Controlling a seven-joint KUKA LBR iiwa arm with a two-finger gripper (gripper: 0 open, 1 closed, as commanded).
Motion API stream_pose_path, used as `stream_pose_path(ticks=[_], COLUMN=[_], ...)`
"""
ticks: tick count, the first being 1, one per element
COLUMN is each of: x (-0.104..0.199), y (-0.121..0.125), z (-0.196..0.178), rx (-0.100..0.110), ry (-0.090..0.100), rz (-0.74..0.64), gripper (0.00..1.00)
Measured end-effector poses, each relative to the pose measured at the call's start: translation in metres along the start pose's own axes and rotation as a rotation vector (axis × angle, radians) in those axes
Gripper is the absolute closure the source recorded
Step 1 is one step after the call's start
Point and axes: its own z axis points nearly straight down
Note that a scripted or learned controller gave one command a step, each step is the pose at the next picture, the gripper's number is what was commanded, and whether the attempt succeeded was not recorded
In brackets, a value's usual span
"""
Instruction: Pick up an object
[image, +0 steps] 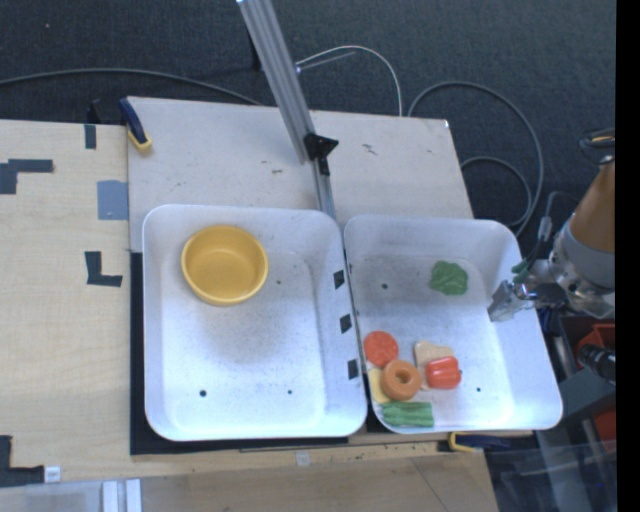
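The arm (592, 225) is reaching in from the right side of the view, with its orange band sitting above the grey wrist. The gripper (503, 303) is hanging over the right-hand rim of the right bin (400, 232). Whether the gripper is apart or together cannot be told at this size and angle. Nothing is showing in its grasp.

All positions below are given relative to the right bin.

- The green lump (449, 278) is lying in the upper middle of the bin floor, well apart from the other items and near the gripper, to its left.
- The red disc (380, 348) is lying in the lower left area of the bin.
- The orange ring (401, 380) is lying just below and right of the red disc, touching or nearly touching it.
- The tan piece (432, 352) is lying just right of the ring, and the red piece (443, 374) is resting against its lower edge.
- The yellow piece (376, 386) is showing at the ring's left side, partly hidden.
- The green strip (408, 413) is lying flat near the bin's lower wall, below the ring.

The left bin (240, 400) is standing against the right bin's left wall. It is holding a yellow bowl (224, 263), upright, in its upper left area.

A metal pole (287, 83) is slanting across the bench (60, 300) above the seam between both bins.
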Motion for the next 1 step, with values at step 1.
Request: stream_pose_path(ticks=[1], x=[-0.0001], y=[0.0015], z=[-0.053], rx=[-0.001], ry=[0.0], rz=[-0.002], gripper=[1.0])
